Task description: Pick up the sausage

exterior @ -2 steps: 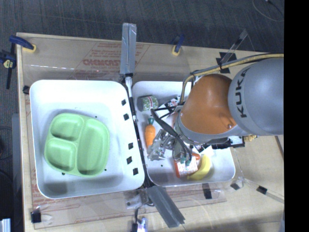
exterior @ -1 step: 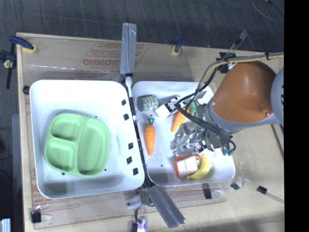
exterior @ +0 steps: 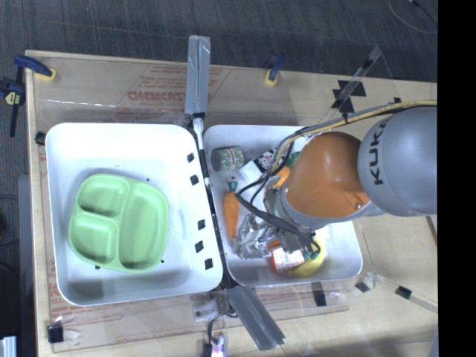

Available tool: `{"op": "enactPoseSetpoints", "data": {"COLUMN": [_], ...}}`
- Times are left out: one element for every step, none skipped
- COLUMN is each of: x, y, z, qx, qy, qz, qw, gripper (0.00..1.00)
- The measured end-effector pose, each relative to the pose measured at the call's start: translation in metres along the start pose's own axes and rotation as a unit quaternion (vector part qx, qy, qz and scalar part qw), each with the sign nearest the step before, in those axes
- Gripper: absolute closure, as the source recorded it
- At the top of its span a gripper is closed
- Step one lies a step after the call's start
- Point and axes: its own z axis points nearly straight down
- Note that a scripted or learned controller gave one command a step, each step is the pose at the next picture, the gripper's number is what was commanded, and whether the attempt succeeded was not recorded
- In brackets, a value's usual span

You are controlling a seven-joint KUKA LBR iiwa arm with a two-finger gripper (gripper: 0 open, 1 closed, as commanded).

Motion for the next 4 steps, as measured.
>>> {"op": "enactPoseSetpoints", "data": {"x": [-0.017,-0.007,-0.008,-0.015], "y": [0.05,0.021,0.043,0.013], "z": [-0.101,-0.072,-0.068,-0.084], "qx": [0.001,0.0,0.0,0.0], "qy": [-0.001,0.002,0.001,0.0], "qz": [-0.039,-0.136,-0.159,-0.226], "qw": [0.9992,0.9907,0.9873,0.9741], "gripper": [1.0,1.0,1.0,1.0]}}
